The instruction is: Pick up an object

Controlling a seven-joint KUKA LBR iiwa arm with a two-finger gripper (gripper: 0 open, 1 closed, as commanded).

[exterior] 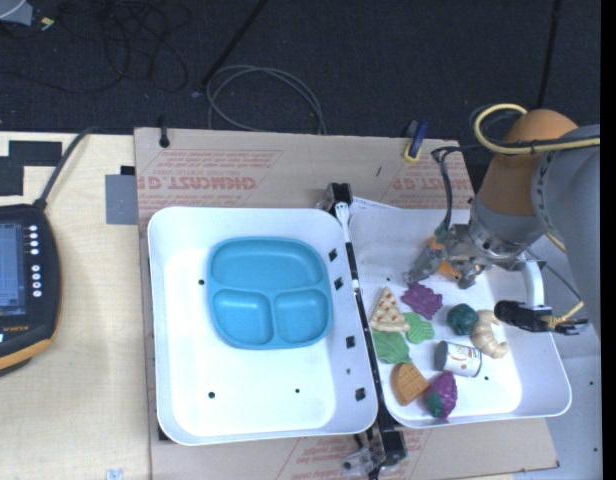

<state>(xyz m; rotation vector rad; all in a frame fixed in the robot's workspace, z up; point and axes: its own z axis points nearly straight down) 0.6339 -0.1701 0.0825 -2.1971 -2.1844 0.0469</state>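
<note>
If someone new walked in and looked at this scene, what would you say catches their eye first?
Probably the bright blue divided tray lying alone in the left bin. Next, the colourful heap of toy food crowding the right bin, with the grey arm's claw hanging over its far end, above the purple piece.

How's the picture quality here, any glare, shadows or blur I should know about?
In the camera view, lighting is even and soft, and the blue tray shows only a mild sheen. The left bin carries faint shadow along its inner walls. The floor above the bench is dark and underexposed. The small toys in the right bin look slightly soft, and the end effector is too blurred to make out in detail.
</note>
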